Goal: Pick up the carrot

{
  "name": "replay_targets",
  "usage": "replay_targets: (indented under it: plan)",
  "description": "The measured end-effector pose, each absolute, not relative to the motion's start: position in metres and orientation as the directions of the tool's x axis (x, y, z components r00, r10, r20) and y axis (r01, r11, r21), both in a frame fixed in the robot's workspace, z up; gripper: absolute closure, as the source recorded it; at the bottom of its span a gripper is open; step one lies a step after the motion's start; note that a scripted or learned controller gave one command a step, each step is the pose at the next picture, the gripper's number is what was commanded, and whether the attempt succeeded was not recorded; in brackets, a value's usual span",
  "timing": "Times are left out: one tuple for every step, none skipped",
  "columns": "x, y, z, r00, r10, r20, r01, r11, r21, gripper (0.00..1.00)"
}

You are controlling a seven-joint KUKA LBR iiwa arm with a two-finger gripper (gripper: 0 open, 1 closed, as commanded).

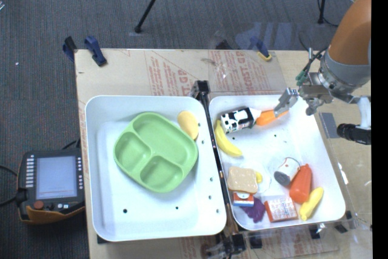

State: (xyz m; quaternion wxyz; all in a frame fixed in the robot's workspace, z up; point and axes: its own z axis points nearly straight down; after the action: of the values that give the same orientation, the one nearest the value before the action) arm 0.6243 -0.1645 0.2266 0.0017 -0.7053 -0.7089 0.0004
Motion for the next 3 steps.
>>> replay_targets:
  plan:
    - [0.641,-0.191,0.122,-0.082,0.997,0.005,0.996,0.083,-0.014,0.0]
    - [0.647,-0.202,0.087,0.177,0.984,0.011,0.984,-0.177,-0.005,0.0]
    - [0.643,-0.199,0.085,0.382,0.924,0.009,0.924,-0.381,-0.019,0.0]
